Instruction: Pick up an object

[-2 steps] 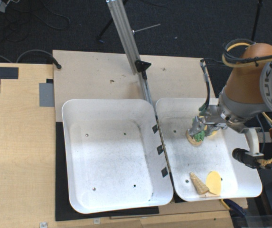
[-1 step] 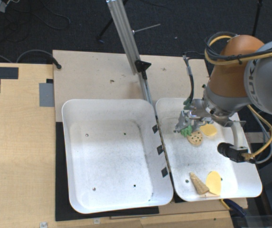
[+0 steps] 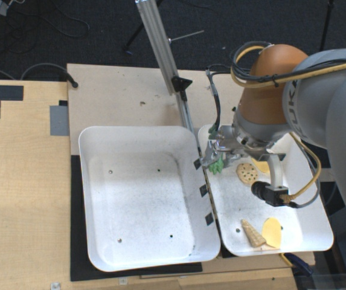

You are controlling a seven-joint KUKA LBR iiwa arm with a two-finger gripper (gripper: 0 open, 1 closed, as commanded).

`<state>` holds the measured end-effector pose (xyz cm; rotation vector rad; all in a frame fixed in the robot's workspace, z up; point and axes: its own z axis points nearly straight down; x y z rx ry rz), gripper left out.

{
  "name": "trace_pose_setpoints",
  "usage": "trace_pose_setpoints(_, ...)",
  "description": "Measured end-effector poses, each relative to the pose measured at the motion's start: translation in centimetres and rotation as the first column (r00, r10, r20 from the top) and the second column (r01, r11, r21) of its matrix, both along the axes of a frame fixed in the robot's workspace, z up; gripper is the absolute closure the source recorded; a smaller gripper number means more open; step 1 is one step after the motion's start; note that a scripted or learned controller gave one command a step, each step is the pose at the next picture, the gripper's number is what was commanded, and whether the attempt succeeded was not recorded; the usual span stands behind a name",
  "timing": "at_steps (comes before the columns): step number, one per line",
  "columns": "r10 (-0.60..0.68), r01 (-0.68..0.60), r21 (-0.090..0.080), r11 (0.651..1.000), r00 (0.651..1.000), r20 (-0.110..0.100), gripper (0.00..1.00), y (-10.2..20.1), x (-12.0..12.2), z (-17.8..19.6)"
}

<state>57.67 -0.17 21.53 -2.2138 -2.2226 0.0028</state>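
Gripper (image 3: 214, 159) sat low at right bin's (image 3: 317, 237) left edge, fingers closed around a small green object (image 3: 216, 165). Grasp looked made; lift remained. Cookie (image 3: 246, 173) and cone (image 3: 252, 233) lay nearby.

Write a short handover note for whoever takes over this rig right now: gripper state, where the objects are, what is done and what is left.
Gripper: low at the left edge of the right bin, beside the divider, right at a small green object. A grasp cannot be confirmed from this angle.
Objects: all in the right bin. The green object sits by the gripper; a round cookie lies just right of it; a cone and a yellow piece lie near the front edge. More yellow shows under the wrist.
Left bin: no objects seen in it.
Done: arm is down at the green object.
Left: confirm the grasp and lift an object.
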Motion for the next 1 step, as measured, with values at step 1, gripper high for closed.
trace_pose_setpoints(1, 0.000, 0.000, -0.002, 1.000, 1.000, 0.003, 1.00, 4.95, 1.41, 1.29)
